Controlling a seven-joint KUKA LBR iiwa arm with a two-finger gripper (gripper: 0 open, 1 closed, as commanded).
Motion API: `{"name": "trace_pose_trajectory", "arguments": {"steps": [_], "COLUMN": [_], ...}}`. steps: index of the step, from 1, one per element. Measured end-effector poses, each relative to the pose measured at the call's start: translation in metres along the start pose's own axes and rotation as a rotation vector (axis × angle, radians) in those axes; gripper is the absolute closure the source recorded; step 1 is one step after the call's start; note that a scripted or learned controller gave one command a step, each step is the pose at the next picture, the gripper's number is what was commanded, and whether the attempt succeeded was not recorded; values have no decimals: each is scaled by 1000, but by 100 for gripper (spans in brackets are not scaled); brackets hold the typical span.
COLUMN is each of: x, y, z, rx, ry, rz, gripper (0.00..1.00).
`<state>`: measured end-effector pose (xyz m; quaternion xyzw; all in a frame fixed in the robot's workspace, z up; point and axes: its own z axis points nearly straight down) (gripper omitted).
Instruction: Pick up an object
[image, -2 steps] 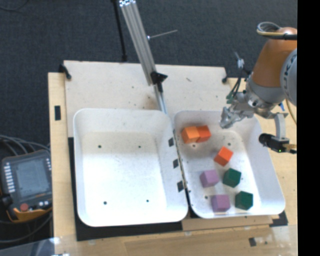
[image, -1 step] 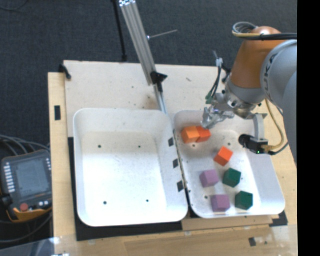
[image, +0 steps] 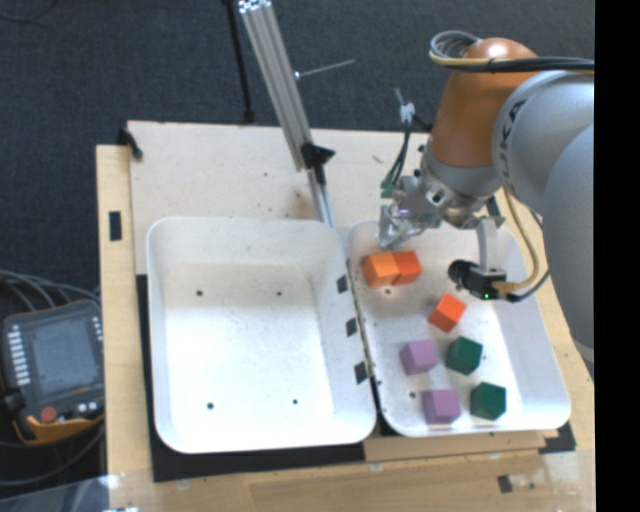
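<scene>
six blocks are lying in the right bin (image: 530, 300) while the gripper (image: 395, 232), its state hard to tell, is hovering just above the orange block pair (image: 391, 268), needing to descend next.

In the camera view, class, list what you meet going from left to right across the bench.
Pendant → left bin → orange blocks → purple block → green block
</scene>
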<state>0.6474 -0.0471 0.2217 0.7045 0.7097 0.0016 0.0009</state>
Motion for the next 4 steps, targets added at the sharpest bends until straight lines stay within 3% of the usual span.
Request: {"name": "trace_pose_trajectory", "arguments": {"steps": [2, 3, 4], "x": [91, 145, 140], "y": [-7, -9, -9], "z": [4, -16, -15], "rx": [5, 1, 3], "ry": [0, 1, -1], "rz": [1, -1, 4], "gripper": [100, 100, 0]}}
